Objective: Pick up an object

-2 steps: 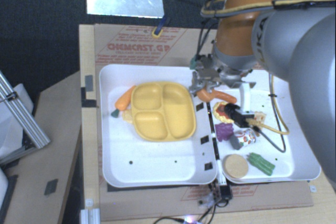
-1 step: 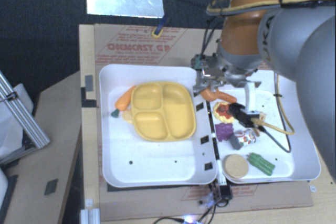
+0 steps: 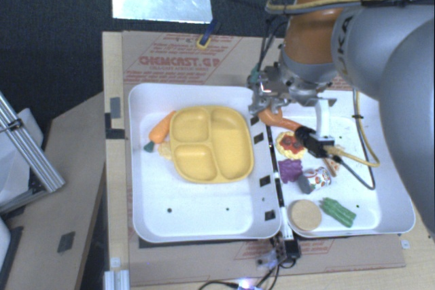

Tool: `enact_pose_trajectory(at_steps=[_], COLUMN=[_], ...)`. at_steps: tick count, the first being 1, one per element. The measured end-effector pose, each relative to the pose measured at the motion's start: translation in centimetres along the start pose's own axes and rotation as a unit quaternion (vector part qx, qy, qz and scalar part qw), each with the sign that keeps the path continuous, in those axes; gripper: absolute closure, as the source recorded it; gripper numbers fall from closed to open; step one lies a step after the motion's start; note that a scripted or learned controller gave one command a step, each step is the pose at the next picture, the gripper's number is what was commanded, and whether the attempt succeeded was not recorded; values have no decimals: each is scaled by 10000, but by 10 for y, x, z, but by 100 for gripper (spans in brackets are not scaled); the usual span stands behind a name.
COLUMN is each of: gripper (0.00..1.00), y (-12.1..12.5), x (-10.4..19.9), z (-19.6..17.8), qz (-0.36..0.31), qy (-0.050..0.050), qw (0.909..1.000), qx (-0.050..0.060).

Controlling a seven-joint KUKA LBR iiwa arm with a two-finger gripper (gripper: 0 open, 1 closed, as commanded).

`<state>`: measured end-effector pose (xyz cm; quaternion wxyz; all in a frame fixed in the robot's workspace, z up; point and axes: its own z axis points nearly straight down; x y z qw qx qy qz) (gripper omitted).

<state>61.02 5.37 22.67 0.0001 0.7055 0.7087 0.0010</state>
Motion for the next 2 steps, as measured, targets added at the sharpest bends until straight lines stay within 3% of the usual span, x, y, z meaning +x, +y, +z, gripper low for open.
enact_pose_trajectory(at_steps=[1, 2], gripper=[100, 100], y=[-15, -6], x=[6, 1], z=[0, 11], qz=[2, 16], qy=[-6, -8], qw=[10000, 10000], qx=[9, 0])
